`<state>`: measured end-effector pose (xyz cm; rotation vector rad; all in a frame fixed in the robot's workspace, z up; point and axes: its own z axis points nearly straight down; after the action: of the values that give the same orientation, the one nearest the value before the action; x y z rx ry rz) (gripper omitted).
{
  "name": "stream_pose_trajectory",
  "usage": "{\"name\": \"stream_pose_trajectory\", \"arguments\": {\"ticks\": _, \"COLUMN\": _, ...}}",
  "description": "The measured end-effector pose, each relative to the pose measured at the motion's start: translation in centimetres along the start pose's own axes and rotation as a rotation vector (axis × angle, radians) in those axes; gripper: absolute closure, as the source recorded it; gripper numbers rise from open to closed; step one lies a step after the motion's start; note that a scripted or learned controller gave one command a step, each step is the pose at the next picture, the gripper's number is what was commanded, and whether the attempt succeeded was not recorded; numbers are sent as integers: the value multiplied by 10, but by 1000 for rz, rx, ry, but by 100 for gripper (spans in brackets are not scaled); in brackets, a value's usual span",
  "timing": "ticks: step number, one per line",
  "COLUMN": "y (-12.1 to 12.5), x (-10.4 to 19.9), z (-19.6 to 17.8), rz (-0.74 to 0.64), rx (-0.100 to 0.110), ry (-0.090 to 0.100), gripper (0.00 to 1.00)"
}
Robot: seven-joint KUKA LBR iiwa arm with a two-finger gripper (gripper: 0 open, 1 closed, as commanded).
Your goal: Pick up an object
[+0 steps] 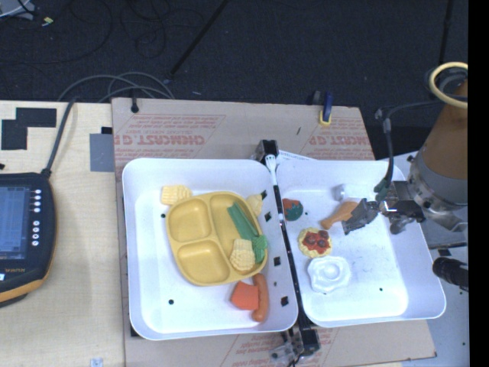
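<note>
Two white bins sit side by side on the counter (84, 144). The right bin (397, 297) has small toy foods in it. The gripper (357, 218) is low in this bin, near its top part. A brown toy food, shaped like a little drumstick (337, 215), lies just beside the gripper's tip, maybe touching it. From here it is not clear how far open the gripper is, and nothing can be seen held in it.

Close by are a small pizza toy (315, 241), a white fried egg toy (329, 273) and a round red and green toy (292, 206).

The left bin (145, 281) holds a yellow tray (200, 243) with three parts. A green bean toy (246, 224) and a corn toy (243, 255) rest on it. An orange carrot toy (246, 295) lies below it.

The drumstick looks like hard plastic, so it is likely light and stiff. It may be smooth and could slip or roll away. It does not look easy to break. The best place to grab is probably across its thin middle, with one finger on each long side.
</note>
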<state>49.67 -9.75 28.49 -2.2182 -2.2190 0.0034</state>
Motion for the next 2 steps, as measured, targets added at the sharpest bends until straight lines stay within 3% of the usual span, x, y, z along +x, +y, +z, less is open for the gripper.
{"name": "stream_pose_trajectory", "arguments": {"ticks": 1, "y": -21, "x": -7, "z": -133, "rz": 1, "rx": -17, "ry": -4, "gripper": 0}}
{"name": "stream_pose_trajectory", "arguments": {"ticks": 2, "y": -21, "x": -7, "z": -135, "rz": 0, "rx": -1, "ry": -1, "gripper": 100}}
